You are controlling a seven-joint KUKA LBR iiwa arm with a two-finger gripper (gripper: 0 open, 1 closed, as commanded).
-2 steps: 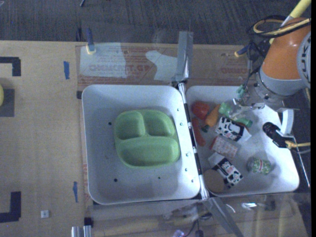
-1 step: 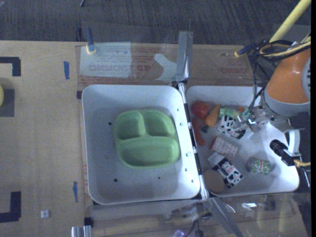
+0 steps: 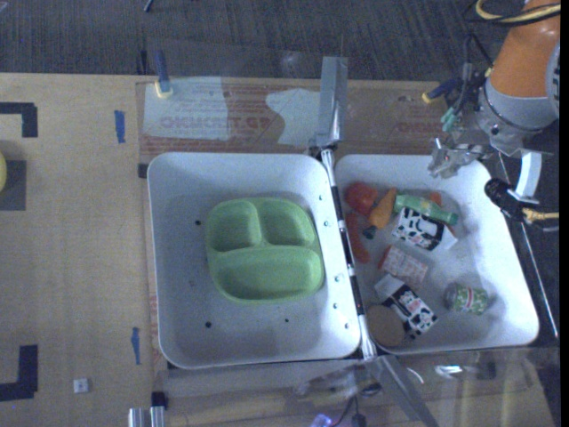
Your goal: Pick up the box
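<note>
In the right bin [image 3: 511, 265] lie several small packages. A flat pink box [image 3: 404, 261] sits near the middle. A cow-print carton [image 3: 419, 229] lies just above it, and a long green box [image 3: 427, 206] lies above that. A second cow-print carton [image 3: 411, 309] rests near the front. My gripper [image 3: 454, 159] hangs over the bin's back edge, up and to the right of the green box. It is apart from every package and nothing is in it.
A red tomato [image 3: 359, 196], an orange carrot [image 3: 383, 208], a small can [image 3: 467, 299] and a brown disc [image 3: 386, 326] share the right bin. The left bin [image 3: 178, 194] holds a green divided plate [image 3: 264, 249]. A metal divider [image 3: 342, 247] separates the bins.
</note>
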